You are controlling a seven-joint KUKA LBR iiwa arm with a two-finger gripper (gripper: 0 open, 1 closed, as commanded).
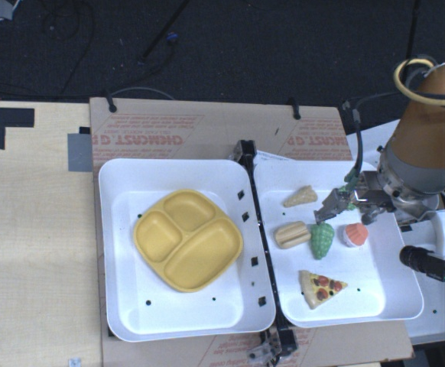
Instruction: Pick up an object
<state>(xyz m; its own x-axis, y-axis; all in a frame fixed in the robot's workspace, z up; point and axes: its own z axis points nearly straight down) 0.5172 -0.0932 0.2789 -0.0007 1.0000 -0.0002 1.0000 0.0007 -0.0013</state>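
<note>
The right bin point(406, 300) holds several toy foods: a tan wedge point(300, 197), a bread roll point(292, 235), a green leafy piece point(323, 240), a red and white piece point(355, 235) and a pizza slice point(322, 287). My gripper point(351, 211) hangs over the bin's upper right part, just behind the green piece and the red and white piece. Its fingers are spread open, one fingertip point(328, 211) close above the green piece. Nothing sits between them.
A yellow divided plate point(188, 239) fills the middle of the left bin point(119, 297). A black divider rail point(257, 235) runs between the two bins. The arm comes in over the right bin's far right rim.
</note>
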